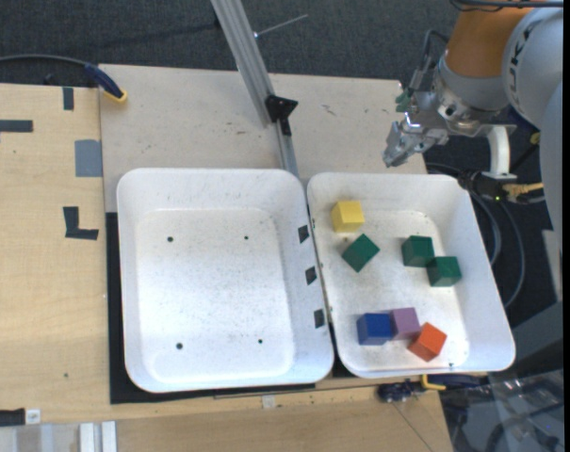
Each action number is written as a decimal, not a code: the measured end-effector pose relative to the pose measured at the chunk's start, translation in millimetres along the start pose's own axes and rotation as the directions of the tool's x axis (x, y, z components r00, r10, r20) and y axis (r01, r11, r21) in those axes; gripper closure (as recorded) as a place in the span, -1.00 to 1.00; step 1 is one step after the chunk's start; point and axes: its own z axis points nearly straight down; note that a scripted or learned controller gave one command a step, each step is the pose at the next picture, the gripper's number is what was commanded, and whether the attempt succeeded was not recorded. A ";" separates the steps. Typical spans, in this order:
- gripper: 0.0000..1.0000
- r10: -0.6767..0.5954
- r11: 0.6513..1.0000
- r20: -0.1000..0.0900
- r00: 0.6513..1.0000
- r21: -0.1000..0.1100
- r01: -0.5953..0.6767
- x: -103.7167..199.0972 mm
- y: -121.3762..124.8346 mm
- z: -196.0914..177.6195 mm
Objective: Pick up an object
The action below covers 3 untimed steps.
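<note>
Gripper hangs above the far rim of the right bin, near its top right corner, nothing between it and the bench; can't tell its state at this angle. Arm enters from the right, orange band above the wrist. All blocks sit in the right bin: yellow block nearest the gripper, green block just below it, two more green blocks touching each other, and blue, purple and orange blocks clustered at the near end. Left bin lies alongside.
</note>
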 end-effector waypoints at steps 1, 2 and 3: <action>1.00 -0.003 1.000 -0.001 1.000 0.003 0.003 44.3 -30.1 4.5; 1.00 -0.005 1.000 -0.001 1.000 0.004 0.005 98.1 -41.9 13.4; 1.00 -0.005 1.000 -0.002 1.000 0.005 0.005 153.3 -71.6 11.1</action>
